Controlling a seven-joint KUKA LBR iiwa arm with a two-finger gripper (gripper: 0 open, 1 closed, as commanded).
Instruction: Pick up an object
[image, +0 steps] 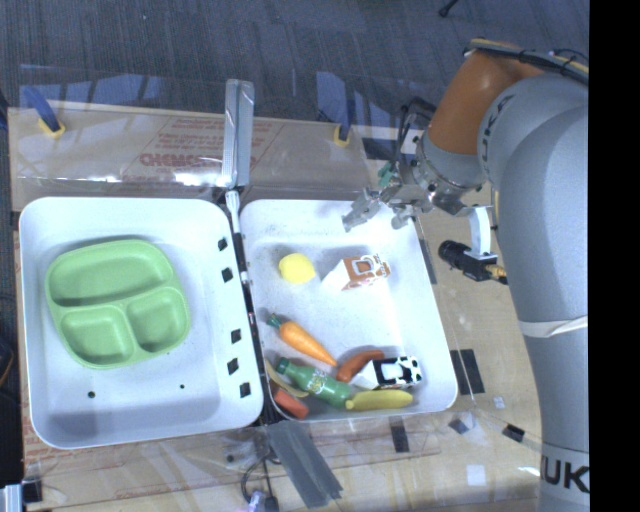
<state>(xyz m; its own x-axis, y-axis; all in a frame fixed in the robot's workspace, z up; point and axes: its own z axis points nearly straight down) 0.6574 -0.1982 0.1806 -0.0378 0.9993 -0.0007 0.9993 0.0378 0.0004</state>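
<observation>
The gripper (385, 208) hangs over the upper right corner of the right bin (330, 218), its fingers spread apart and holding nothing. Just below it in the frame sit a yellow lemon (296, 268) and a small orange-and-white carton (362, 271). A carrot (303, 342), green bottle (318, 381), banana (379, 400) and a black-and-white toy (398, 372) cluster along the bin's lower edge. A green divided plate (116, 301) lies in the left bin (60, 415).

On the grey arm (555, 300), at the five o'clock corner of the view, white letters "UK" can be read; the word is cut by the edge. At eleven o'clock, behind the bins, a clear sheet (150, 150) on the surface carries red print, too faint to read. The small carton (365, 270) shows an orange design, not legible.
</observation>
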